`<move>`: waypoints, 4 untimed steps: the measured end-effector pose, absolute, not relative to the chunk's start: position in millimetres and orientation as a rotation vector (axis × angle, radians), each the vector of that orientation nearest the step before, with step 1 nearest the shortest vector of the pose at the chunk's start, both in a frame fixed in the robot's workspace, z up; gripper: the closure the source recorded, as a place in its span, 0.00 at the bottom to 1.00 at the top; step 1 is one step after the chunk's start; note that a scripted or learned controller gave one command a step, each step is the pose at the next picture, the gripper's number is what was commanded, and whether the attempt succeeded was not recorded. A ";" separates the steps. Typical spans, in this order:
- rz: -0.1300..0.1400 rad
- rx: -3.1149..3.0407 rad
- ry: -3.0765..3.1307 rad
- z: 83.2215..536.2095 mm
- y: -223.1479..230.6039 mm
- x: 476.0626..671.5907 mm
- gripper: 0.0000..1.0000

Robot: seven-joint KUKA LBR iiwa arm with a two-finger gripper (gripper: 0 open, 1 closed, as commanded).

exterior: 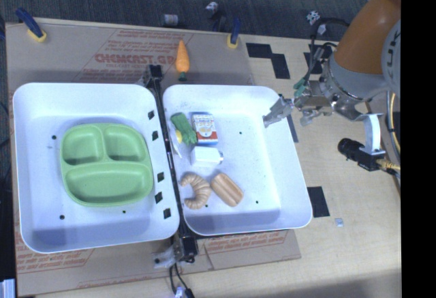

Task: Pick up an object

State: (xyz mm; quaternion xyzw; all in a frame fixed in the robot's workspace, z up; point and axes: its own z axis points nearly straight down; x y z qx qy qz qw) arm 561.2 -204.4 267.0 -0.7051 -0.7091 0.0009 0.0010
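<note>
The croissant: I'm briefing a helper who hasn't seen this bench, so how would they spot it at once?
Take the right white bin, then its near-left corner by the divider. The croissant is the curved, ridged tan pastry there, left of the smooth oblong bread roll and below the small white carton.

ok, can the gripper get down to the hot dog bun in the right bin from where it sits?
Probably yes. The gripper sits at the right bin's upper right edge; the hot dog bun lies uncovered, with bare floor on its right. The croissant crowds its left.

Croissant (196,189), sausage-like bun (227,189) (side by side); carton (203,128) behind, right bin (272,153).
</note>
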 end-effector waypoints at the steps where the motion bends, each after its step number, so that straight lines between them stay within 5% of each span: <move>1: 0.006 -2.209 -2.224 105.6 -205.2 534.7 0.00; 2: 0.002 -2.211 -2.228 124.6 -148.1 488.6 0.00; 3: 0.002 -2.210 -2.228 91.1 -111.0 508.7 0.00; 4: 0.004 -2.206 -2.233 101.6 -111.8 509.4 1.00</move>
